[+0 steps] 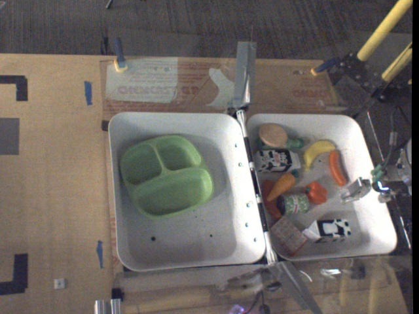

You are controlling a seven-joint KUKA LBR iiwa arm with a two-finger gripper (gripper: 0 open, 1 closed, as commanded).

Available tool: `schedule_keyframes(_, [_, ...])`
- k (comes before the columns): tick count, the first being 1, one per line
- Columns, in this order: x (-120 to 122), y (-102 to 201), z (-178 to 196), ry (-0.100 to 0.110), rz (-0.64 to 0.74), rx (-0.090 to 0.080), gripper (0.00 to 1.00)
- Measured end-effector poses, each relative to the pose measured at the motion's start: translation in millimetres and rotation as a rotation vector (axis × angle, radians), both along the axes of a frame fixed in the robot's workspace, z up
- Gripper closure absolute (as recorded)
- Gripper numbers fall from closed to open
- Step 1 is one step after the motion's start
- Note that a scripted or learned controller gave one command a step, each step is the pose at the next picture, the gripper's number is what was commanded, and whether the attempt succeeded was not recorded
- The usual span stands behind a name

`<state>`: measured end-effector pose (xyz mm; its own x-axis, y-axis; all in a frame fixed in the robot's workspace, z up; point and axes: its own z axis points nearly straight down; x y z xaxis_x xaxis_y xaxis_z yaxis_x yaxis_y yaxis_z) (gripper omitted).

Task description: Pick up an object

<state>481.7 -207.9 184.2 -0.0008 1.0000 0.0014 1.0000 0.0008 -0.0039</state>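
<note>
The end effector (358, 190) hovers over the right bin (375, 150) beside the hot dog (337, 167); its opening cannot be told.

robot lab: bench (52, 175), twin bins (124, 241).

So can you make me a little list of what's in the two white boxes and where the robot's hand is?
left bin: green plastic divided plate
right bin: toy food, crowded together
near its far wall: round tan bun, yellow banana
middle: orange carrot, black-and-white milk carton
near edge: second cow-print carton, brown waffle square
gripper: over the right bin's right side, holding nothing visible
</note>
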Motion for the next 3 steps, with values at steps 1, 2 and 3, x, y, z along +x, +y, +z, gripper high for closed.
schedule_keyframes(1, [1.0, -0.6, 8.0, 0.001, 0.000, 0.000, 1.00])
schedule_keyframes(2, [5.0, -15.6, -70.6, -0.001, 0.130, 0.001, 1.00])
schedule_keyframes(3, [24.5, 54.2, 62.7, -0.002, 0.050, -0.002, 1.00])
